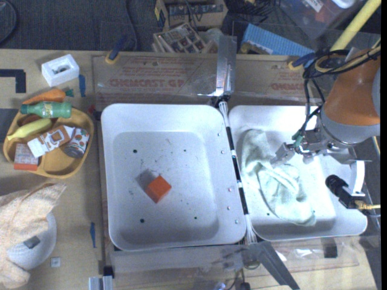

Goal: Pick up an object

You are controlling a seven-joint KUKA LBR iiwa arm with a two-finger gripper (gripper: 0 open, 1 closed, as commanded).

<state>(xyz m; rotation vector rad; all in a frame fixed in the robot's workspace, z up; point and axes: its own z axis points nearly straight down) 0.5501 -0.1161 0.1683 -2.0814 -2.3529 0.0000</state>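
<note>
A: Where is the gripper (289,153) seen?

B: It is seen over the right bin (351,222), at the upper edge of the cloth (275,180). The arm (354,98) is reached in from the right side.

A: Which thing can be picked up?

B: Two things are offered. The cloth is lying crumpled in the right bin, directly below and to the left of the gripper; its long axis is run from the upper left to the lower right of the bin. The orange block (159,188) is placed in the left bin (121,125), well apart from the gripper, across the wall between both bins.

A: So the cloth is nearer?

B: Yes, it is judged as the likely target, because only a short descent is needed.

A: Is something held by the gripper?

B: It cannot be told. The tip is seen just beside or touching the cloth, but whether the cloth is gripped cannot be decided.
</note>
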